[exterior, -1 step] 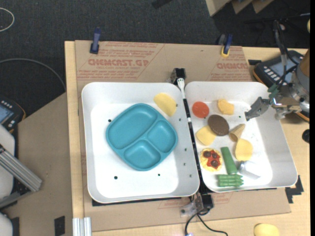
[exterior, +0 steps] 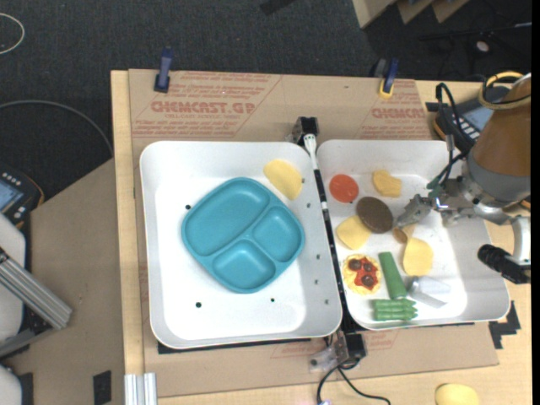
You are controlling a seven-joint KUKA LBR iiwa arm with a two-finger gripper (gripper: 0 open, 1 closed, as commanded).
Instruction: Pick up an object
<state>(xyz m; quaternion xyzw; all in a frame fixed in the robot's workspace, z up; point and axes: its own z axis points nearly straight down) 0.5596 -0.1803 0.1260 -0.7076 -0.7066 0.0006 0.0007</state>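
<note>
Toy food in the right bin is approached by the gripper, apparently open and empty; descent and closing are needed next.

I see the pickable pieces scattered mostly in the right bin. A red round piece lies near its upper left, with a small yellow chunk just to the right of it. Below them a dark brown oval overlaps a yellow wedge. Further down sit a flat pizza-like piece with red toppings, an upright-lying green stick, a green bundle at the bottom rim and a yellow lump beside a pale grey piece. In the left bin I see a teal divided tray lying flat, with a yellow piece touching its upper right corner.
</note>
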